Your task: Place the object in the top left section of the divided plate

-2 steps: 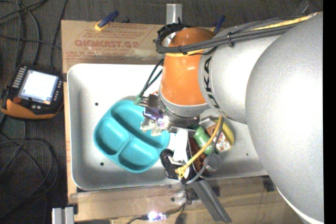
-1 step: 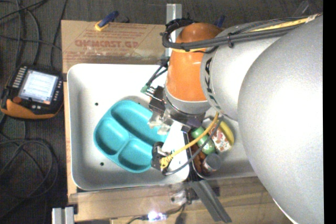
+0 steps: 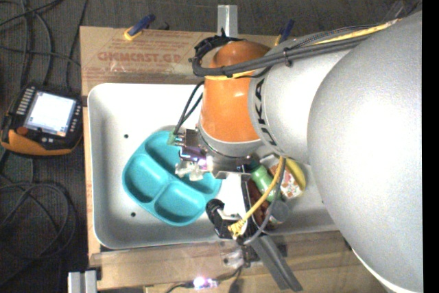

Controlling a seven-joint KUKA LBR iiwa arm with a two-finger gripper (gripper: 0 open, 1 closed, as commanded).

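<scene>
**Arm looms over divided plate, gripper state unclear**

The gripper [image 3: 194, 160], at the centre of the frame, hangs over the right edge of one teal divided plate [image 3: 163, 178]; the grey arm [image 3: 329, 141] with its orange band [image 3: 230, 106] covers it from above, so whether it is apart, together or clamped on anything cannot be told. The plate lies in the left white bin [image 3: 110, 147], and the three sections that show hold nothing. Right of the gripper, a huddle of small items [image 3: 278, 182], green, yellow and brown, peeks from under the arm, too covered to count or name. One handheld screen [image 3: 44, 119] sits at the frame's left edge.
</scene>
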